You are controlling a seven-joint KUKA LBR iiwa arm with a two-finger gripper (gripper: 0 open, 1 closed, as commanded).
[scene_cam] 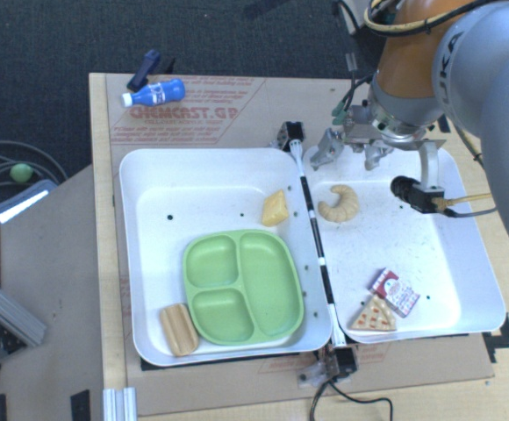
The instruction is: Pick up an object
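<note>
The left bin (140, 235) holds a green 3-compartment plate (241, 286), a yellow wedge (276, 207) and a tan wafer (178, 329). The right bin (474, 270) holds a croissant (339, 203), a waffle slice (374, 315) and a red packet (395, 291). The gripper (351, 150) hovers spread, pinching nothing, just beyond the croissant.

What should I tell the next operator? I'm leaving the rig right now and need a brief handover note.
Pincer: above the right bin's far end, holding nothing.
Right bin: croissant just below the pincer; red packet and waffle wedge at the near end.
Left bin: green tray, yellow piece, bread stick.
Done: nothing picked. Left: grasp and lift an object.
</note>
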